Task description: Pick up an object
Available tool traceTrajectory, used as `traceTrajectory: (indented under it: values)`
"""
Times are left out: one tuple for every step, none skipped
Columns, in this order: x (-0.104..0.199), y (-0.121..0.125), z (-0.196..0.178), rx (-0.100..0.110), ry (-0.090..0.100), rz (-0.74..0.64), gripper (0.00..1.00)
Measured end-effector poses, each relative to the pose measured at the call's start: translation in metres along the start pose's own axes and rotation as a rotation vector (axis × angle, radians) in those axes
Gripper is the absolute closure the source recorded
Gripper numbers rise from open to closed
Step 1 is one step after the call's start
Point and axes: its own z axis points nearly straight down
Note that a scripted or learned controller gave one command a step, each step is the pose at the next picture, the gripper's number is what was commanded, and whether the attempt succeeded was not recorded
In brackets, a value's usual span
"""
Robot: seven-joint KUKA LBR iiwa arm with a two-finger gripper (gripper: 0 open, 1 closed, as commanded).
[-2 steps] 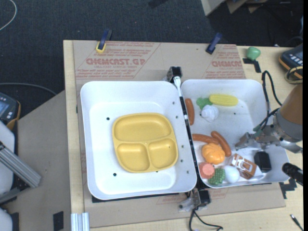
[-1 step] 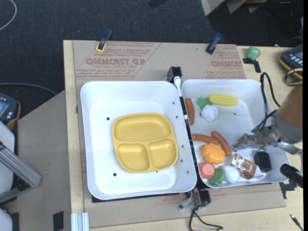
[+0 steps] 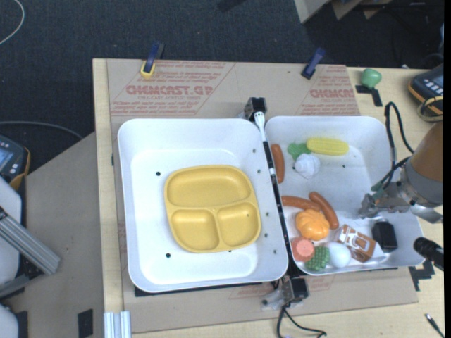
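One arm low over the right bin, gripper state impossible to tell.

Two white bins sit on a tan board with red lettering. The divided tray is yellow. The corn is yellow, the sausages red-brown, the pumpkin orange, the broccoli green, the egg white.

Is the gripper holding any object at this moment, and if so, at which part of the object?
It cannot be told. The gripper is low over the right bin, beside a small black object, but no object is visible between its fingers.
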Motion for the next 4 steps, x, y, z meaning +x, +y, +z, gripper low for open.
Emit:
traceTrajectory:
  values:
    - [-0.005,0.008,-0.047,-0.006,-0.004,-0.002,1.00]
    - [-0.005,0.013,-0.090,-0.006,-0.003,-0.003,1.00]
    - [-0.006,0.014,-0.133,-0.007,-0.004,-0.003,1.00]
    - [0.045,0.022,-0.129,0.001,0.003,-0.007,1.00]
